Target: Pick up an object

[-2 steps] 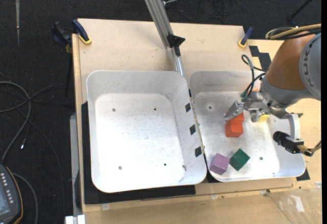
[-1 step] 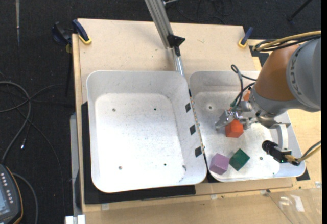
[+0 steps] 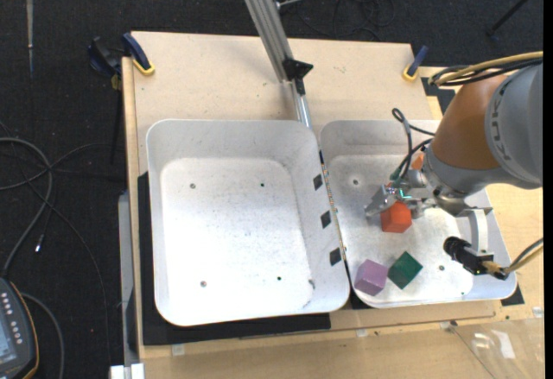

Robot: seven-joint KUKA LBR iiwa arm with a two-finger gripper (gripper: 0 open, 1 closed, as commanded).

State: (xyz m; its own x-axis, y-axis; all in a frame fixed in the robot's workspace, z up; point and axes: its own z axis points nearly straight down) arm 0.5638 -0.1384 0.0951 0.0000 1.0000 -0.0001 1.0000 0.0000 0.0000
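Orange block (image 3: pixel 397 218) in the right white bin (image 3: pixel 346 148), directly under the grey arm's gripper (image 3: pixel 399 201), grip state unclear, purple cube (image 3: pixel 371 276) and green cube (image 3: pixel 404 269) nearer, left white bin (image 3: pixel 173 140) beside.

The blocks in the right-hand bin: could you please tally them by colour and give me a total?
Orange block: 1, just below the gripper
Purple block: 1
Green block: 1
Total: 3 blocks, all in the right bin
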